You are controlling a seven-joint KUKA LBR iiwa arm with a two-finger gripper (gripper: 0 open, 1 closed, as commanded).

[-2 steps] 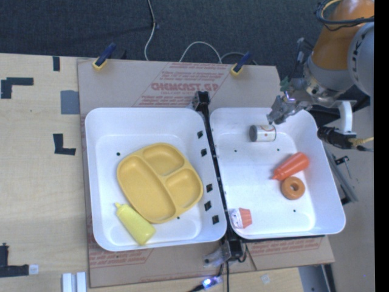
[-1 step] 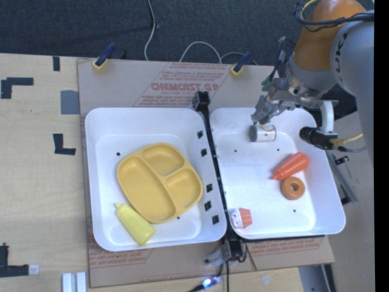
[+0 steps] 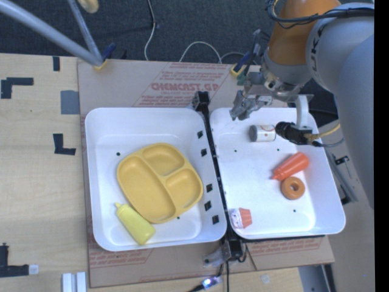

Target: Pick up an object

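The right bin [image 3: 316, 221] holds a small white can [image 3: 263, 133] lying on its side, an orange carrot-shaped toy [image 3: 290, 165], a brown doughnut [image 3: 293, 188] and a small red-and-white cupcake toy [image 3: 242, 218] at the front left corner. In the left bin [image 3: 97, 163] lie a yellow divided plate [image 3: 160, 181] and a yellow squeeze bottle [image 3: 135, 222]. My gripper [image 3: 243, 109] hangs over the back left part of the right bin, a little left of and behind the white can. Nothing shows in it.
A black divider strip [image 3: 210, 163] runs between the two bins. The grey arm with its orange band [image 3: 301, 23] covers the back right corner. Cables [image 3: 194, 47] lie on the cardboard behind the bins.
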